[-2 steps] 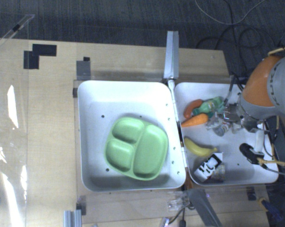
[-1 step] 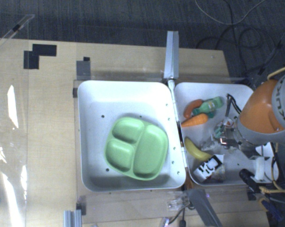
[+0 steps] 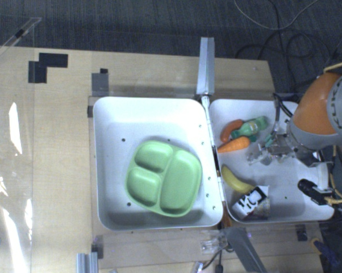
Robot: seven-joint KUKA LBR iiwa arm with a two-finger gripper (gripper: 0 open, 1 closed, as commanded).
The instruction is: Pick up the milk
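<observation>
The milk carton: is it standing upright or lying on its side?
Lying on its side. The milk carton shows its broad black-and-white printed face upward, flat on the right bin's floor, beside the banana.

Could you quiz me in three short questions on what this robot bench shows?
1. True or false: the green divided tray sits in the left bin.
2. Which lies nearest the milk carton? A) carrot B) banana C) green bottle
3. Fill in: the claw hangs over the ____ bin.

Key: 1 true. 2 B. 3 right.
</observation>
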